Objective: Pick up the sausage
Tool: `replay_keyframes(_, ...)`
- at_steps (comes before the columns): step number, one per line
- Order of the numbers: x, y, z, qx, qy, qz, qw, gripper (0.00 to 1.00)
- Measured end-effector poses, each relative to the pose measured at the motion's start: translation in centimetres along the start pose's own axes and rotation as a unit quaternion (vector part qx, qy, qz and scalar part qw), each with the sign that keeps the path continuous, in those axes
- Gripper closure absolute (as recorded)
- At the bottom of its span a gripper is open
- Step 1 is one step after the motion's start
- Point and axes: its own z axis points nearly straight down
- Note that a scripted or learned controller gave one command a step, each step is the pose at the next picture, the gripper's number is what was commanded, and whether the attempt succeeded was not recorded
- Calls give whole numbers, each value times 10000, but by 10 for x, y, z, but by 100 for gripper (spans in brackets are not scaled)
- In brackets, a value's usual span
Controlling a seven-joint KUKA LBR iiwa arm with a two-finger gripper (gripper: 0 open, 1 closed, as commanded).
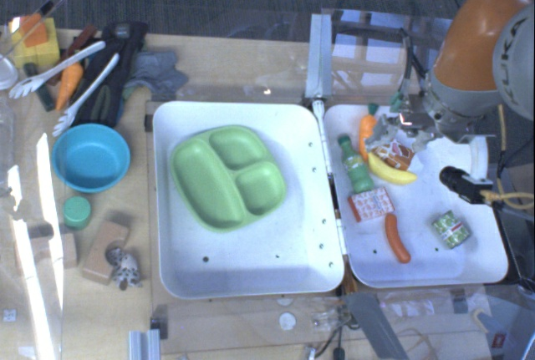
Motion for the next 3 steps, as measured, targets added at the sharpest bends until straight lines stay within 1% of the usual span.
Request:
replay_keyframes(1, -28, -53, 103, -90, -19, -298, 9995, 0)
replay_keyframes(2, -29, -103, 108, -177, -13, 364, 9992, 0)
replay_keyframes(3, -27, -100, 96, -206, -3, 347, 9992, 100)
